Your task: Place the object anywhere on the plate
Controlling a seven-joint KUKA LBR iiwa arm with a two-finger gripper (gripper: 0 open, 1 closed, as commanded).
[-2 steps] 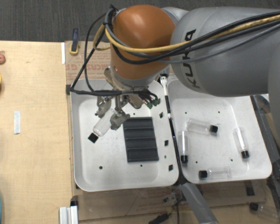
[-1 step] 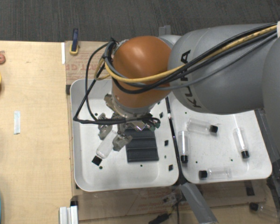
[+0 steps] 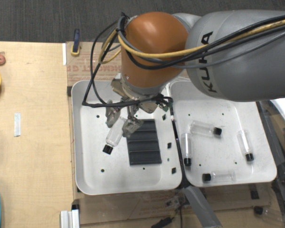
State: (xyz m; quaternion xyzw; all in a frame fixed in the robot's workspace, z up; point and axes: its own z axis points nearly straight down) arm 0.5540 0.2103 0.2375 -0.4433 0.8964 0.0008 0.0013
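A clear tube with a black cap (image 3: 114, 137) hangs tilted over the left white bin (image 3: 85, 175), cap end pointing down and to the left. My gripper (image 3: 121, 122) is shut on the tube's upper end, its two grey fingers on either side of it. The plate (image 3: 144, 145), a black ribbed rectangle, lies flat in the left bin just right of the tube. The tube's cap sits left of the plate's near-left corner, off the plate. The arm's orange band and grey body cover the back of both bins.
The right bin (image 3: 261, 167) holds several clear tubes with black caps, among them one (image 3: 205, 129) at the back, one (image 3: 186, 149) by the left wall and one (image 3: 245, 145) at the right. A wooden bench (image 3: 33, 141) lies to the left.
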